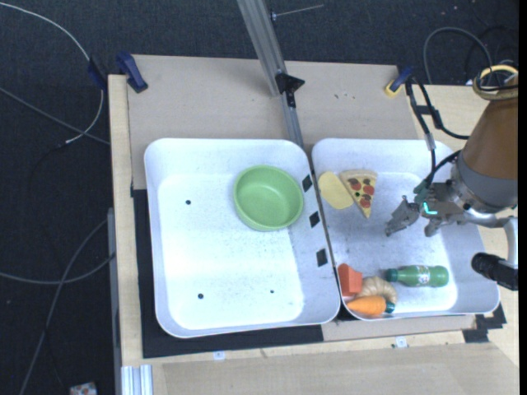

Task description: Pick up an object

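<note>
In the right bin point(387, 151), a toy pizza slice point(361, 190) lies against a pale yellow piece point(333, 190) at the back left. A green bottle point(420, 276) lies on its side near the front wall. In the front left corner sit an orange-red block point(350, 280), a beige toy point(379, 287) and an orange carrot point(367, 306). My gripper point(417, 222) hangs over the bin's middle right, above bare floor, right of the pizza slice and behind the bottle. Its two fingers are spread open with nothing between them.
The left bin point(206, 286) holds a green bowl point(268, 197) near its back right corner. A grey metal pole point(263, 31) slants down from the top to the gap between the bins. Black cables point(428, 122) run beside the arm at the right.
</note>
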Controlling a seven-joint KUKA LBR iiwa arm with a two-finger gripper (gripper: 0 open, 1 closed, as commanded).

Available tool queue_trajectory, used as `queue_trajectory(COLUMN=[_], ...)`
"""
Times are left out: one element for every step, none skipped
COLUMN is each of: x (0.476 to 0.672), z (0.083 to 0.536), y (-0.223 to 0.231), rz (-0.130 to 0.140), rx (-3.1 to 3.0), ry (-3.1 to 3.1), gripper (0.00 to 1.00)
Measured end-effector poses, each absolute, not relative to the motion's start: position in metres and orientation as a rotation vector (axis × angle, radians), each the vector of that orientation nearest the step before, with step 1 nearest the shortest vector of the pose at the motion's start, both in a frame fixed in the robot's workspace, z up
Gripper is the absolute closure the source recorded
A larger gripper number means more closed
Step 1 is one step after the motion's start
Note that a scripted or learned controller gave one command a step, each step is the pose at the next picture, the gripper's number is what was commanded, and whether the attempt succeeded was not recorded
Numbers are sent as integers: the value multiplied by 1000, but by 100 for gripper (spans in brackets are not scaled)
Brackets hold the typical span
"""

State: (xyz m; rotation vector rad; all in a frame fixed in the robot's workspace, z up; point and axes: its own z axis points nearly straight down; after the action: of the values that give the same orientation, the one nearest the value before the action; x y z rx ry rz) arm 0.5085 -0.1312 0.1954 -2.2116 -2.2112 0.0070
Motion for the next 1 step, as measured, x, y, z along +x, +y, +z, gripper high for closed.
queue_trajectory(x=[510], z=[198], y=[-131], rz=[2], rx=[-2214], ry=[-2214], gripper=[0])
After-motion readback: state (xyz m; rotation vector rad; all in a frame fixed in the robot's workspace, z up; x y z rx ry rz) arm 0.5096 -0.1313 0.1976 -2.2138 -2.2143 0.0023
